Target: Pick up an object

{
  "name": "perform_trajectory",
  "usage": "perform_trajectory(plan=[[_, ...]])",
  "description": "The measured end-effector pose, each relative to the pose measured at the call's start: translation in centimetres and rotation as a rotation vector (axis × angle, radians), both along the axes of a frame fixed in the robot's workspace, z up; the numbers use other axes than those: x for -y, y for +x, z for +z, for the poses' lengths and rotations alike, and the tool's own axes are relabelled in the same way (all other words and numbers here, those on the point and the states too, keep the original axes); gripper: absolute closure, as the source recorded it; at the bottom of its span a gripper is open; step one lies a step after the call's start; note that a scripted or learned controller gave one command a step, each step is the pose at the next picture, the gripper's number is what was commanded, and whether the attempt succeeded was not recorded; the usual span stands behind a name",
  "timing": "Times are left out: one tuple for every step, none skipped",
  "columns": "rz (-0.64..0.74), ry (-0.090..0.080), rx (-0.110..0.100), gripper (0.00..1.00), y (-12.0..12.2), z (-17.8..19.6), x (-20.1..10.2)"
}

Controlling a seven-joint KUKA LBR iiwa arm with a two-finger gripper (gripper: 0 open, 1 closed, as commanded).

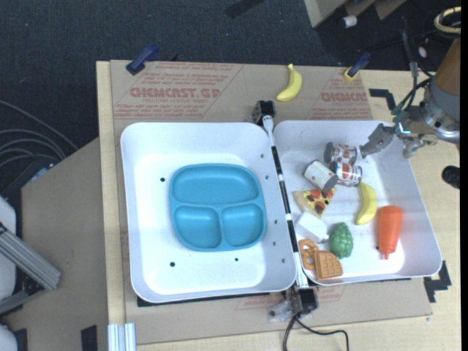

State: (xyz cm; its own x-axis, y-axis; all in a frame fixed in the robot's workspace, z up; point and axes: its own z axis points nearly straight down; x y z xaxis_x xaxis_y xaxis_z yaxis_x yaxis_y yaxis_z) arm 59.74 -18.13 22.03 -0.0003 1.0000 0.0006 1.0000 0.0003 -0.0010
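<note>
Toys [344, 210] in right bin [424, 218] (cluttered)

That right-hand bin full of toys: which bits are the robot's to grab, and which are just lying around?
For the job: two-finger gripper; orange toy carrot; yellow toy banana in the bin; green toy vegetable; toy pizza slice.

Lying about: blue divided plate; second yellow banana on the cardboard.

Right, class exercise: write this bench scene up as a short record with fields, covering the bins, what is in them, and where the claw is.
left bin: holds a blue divided tray
right bin: toy carrot, banana, green lumpy toy, waffle, pizza slice, small cans
outside the bins: second banana on the cardboard behind
claw: over the right bin's back right corner, holding nothing visible
</note>
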Motion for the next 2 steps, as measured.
perform_trajectory(plan=[[0.001, -0.004, 0.023, 0.00, 7.0, -11.6, 0.9], [0.002, -0.001, 0.005, 0.00, 7.0, -13.4, -2.3]])
